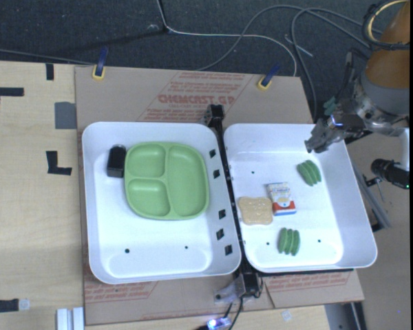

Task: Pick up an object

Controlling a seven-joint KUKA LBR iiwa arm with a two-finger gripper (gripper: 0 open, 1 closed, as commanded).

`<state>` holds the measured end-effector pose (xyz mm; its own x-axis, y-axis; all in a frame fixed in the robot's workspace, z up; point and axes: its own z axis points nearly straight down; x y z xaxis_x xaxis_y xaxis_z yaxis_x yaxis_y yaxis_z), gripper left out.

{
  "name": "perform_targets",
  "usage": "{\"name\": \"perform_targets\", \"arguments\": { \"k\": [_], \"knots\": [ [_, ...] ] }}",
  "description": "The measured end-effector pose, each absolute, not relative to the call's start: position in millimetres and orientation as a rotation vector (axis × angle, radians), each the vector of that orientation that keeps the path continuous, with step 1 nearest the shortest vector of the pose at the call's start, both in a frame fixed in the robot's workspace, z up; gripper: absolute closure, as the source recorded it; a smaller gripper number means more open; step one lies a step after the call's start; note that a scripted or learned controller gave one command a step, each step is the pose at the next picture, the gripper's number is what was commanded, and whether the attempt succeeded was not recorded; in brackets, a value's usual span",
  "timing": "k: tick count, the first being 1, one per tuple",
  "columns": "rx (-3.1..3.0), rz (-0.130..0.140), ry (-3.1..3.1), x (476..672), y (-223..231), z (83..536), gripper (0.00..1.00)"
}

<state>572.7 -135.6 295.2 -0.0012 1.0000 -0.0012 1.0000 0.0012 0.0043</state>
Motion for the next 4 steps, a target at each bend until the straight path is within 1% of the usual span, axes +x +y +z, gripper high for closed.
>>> {"name": "perform_targets", "arguments": {
  "k": [1,2,3,4],
  "knots": [
    [2.217,-0.003,2.228,583.6,-85.3,273.2,1.0],
    [2.215,-0.002,2.231,589.2,-22.7,261.6,1.0],
    [2.215,-0.001,2.23,595.4,34.8,260.3,1.0],
    [2.217,-0.004,2.228,608.6,83.5,237.7,1.0]
  ]
}}
